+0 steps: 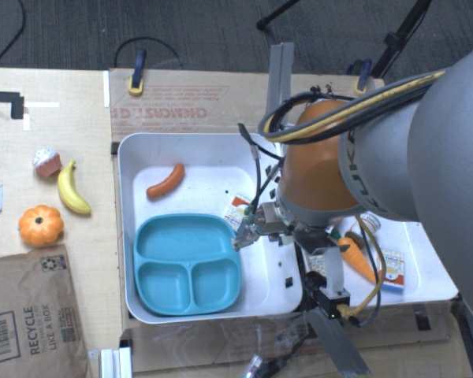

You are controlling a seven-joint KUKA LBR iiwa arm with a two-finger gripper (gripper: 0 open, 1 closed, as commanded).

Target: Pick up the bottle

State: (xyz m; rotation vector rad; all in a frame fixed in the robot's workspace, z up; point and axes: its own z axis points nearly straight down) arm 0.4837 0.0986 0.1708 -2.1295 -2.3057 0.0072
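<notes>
A small item with a red and white label [238, 209], seemingly the bottle, lies in the left bin [130, 211] near its right wall, partly hidden by the arm. My gripper [248, 233] hangs low right beside it, just past the right rim of the blue plate. The grey arm with its orange band [319, 168] reaches in from the right and covers the divide between the bins. I cannot tell whether the gripper touches the labelled item.
The left bin also holds a blue divided plate [189, 262] and a sausage [165, 181]. A carrot [356, 258] and a small box [392, 270] lie in the right bin [437, 270]. On the bench at the left sit a banana [72, 189], a pumpkin [41, 225] and a cupcake [47, 162].
</notes>
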